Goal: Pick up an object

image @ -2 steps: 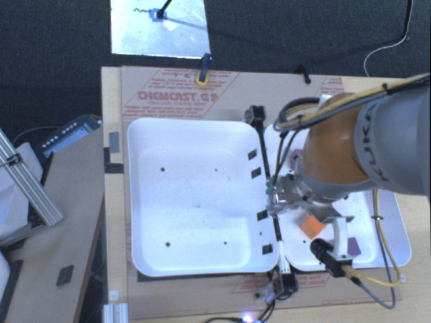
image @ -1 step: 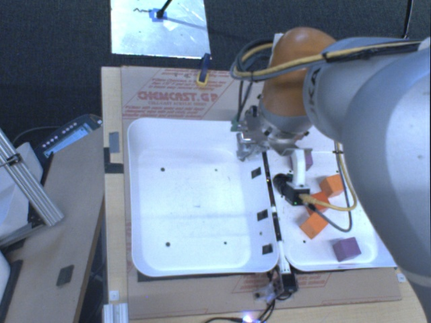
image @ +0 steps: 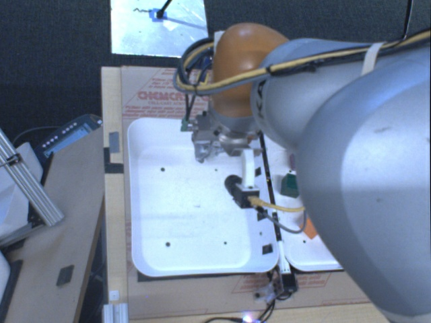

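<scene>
Bench: your two white bins sit on brown cardboard | Left bin (image: 155, 247): the gripper (image: 202, 155) hangs over its upper part | Jaws: cannot tell | Right bin (image: 316, 261): green object (image: 289, 184), orange object (image: 309, 229) beside the arm (image: 350, 133).

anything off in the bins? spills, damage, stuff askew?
Nothing stands out. The left bin sits flat, with no spill or damage showing. The arm covers most of the right bin, where a green object and an orange one peek out.
</scene>
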{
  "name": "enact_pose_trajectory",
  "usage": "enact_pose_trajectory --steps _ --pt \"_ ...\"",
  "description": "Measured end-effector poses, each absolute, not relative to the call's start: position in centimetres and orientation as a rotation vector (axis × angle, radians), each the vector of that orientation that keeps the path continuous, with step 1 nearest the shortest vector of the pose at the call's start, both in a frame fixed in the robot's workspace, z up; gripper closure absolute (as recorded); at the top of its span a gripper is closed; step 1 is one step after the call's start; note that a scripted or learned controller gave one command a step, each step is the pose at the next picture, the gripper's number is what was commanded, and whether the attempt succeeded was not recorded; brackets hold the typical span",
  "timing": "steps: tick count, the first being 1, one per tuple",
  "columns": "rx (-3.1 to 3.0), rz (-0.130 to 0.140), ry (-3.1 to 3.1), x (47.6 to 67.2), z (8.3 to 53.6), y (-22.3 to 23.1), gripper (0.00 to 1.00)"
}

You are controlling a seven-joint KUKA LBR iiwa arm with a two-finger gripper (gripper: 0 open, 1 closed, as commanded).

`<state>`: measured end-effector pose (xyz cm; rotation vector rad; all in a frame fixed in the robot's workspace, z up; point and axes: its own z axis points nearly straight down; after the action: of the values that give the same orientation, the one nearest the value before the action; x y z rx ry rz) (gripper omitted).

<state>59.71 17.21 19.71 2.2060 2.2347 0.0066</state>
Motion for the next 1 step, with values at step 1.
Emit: enact_pose_trajectory --steps 1 --pt "2.212 0.006 2.227 66.13 17.43 17.30 1.00"
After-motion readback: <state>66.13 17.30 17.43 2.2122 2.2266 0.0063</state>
